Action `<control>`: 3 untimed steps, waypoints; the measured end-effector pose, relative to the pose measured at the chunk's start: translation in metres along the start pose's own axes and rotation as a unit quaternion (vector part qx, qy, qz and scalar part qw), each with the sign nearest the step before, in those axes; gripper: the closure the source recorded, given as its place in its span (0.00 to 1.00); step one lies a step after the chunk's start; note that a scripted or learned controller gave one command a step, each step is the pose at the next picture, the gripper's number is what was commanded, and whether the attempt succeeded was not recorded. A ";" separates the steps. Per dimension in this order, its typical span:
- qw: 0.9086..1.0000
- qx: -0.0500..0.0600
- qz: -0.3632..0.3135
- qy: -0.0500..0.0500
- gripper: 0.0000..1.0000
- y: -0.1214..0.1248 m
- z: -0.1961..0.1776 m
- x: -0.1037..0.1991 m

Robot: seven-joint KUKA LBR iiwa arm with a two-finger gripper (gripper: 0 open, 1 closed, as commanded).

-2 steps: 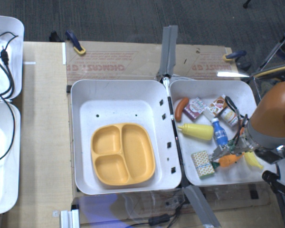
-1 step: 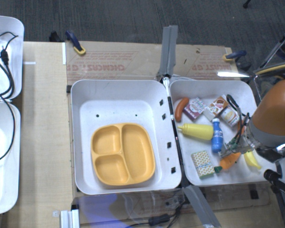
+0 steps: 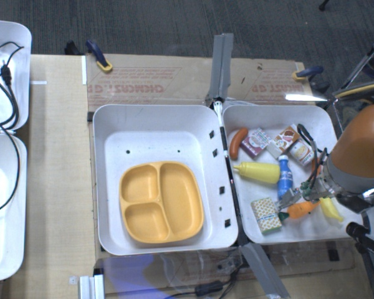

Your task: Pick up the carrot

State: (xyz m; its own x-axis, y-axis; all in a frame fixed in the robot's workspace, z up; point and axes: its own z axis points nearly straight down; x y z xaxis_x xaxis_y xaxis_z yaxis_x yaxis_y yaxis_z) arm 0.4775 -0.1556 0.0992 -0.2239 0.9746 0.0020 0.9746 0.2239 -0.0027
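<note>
**Q:** Where does the carrot (image 3: 300, 210) lie?

**A:** In the right bin (image 3: 269, 113), near its front wall toward the right side. It is a small orange piece lying roughly flat, its green end pointing left. A yellow banana (image 3: 330, 208) lies just to its right; a pale green patterned box (image 3: 265, 215) lies just to its left.

**Q:** Where is the arm, and how do the jaws stand?

**A:** The arm (image 3: 360, 151) enters from the right, its orange band above the right bin's edge. The gripper (image 3: 301, 195) hangs just above the carrot. The fingers are small and tangled with cables in this view, so whether the jaws are open or closed, or grip anything, cannot be told.

**Q:** What else occupies the right bin?

**A:** A yellow mustard bottle (image 3: 259, 171) on its side, a blue bottle (image 3: 285, 178) beside it, a red sausage (image 3: 237, 141) at the back left, and several small food packets (image 3: 275, 142) across the back.

**Q:** And the left bin (image 3: 107, 167)?

**A:** It holds a yellow three-compartment plate (image 3: 162, 200), lying flat toward the front. Both bins rest on the desk (image 3: 56, 167).
</note>
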 end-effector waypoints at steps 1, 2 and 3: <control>1.000 0.000 0.001 0.000 1.00 0.000 -0.009 0.000; 1.000 0.000 0.001 0.000 0.00 0.000 -0.009 0.000; 1.000 -0.003 -0.023 0.011 0.00 -0.005 0.007 -0.045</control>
State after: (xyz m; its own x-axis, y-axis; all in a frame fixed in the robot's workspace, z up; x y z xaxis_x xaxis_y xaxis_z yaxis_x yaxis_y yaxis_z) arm 0.4825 -0.2007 0.0921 -0.2688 0.9629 0.0231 0.9632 0.2688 0.0039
